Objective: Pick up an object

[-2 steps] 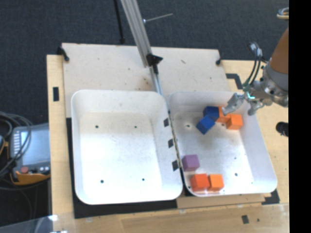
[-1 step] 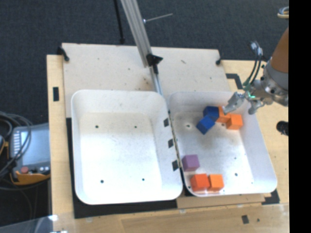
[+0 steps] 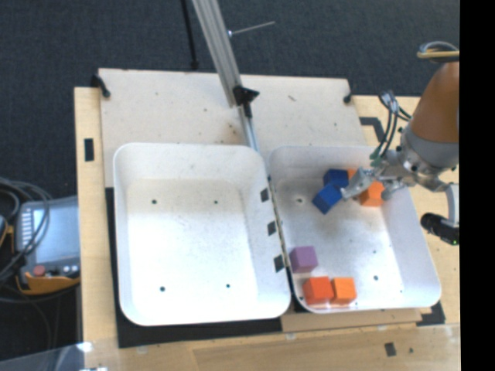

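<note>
A pale wooden tabletop (image 3: 89, 207) stands on dark grey carpet (image 3: 69, 22), with a lighter board (image 3: 178, 107) laid across its far part and a slanted metal pole (image 3: 216, 37) rising from the middle of that board. At the left edge of the scene sit a small screen unit (image 3: 42, 234) and some cables (image 3: 11, 195). Two shallow white bins lie side by side, their inner rims touching – the left bin (image 3: 193, 230) offers broad open floor, while the right bin (image 3: 402, 269) is more crowded. In the right bin, two blue blocks (image 3: 331, 190) sit touching near the far middle, an orange block (image 3: 373, 194) lies just beside them toward the right wall, a purple block (image 3: 302, 258) rests near the left wall, and two orange cubes (image 3: 329, 290) sit together against the near rim. The grey arm with its orange band (image 3: 439, 103) reaches over the right rim, and the tool (image 3: 362, 188) hangs low between the blue blocks and the orange block; whether it is apart or together I cannot tell.
</note>
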Available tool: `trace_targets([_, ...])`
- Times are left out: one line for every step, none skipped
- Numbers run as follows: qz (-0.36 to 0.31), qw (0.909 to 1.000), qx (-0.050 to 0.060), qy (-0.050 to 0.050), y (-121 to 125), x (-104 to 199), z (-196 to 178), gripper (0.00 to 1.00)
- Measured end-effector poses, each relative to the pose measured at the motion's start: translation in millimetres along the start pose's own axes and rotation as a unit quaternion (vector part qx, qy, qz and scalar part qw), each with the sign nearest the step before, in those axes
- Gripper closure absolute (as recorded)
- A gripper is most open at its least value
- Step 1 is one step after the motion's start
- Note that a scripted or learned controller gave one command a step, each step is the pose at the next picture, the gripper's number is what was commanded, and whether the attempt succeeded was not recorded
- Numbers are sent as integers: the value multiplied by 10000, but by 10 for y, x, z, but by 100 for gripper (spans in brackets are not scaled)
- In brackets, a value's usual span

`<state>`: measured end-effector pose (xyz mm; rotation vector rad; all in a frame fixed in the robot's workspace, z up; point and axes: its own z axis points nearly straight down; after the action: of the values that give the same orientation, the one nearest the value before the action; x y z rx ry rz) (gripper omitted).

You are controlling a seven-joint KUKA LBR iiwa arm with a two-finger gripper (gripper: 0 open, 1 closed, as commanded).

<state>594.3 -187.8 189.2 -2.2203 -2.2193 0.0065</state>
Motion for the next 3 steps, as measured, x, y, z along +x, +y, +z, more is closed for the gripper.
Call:
trace_targets([14, 10000, -41, -2, 34, 4, 581, 0])
trace_targets([-6, 9999, -123, -21, 88, -14, 640, 0])
trace_targets([12, 9999, -139, -13, 95, -20, 546, 100])
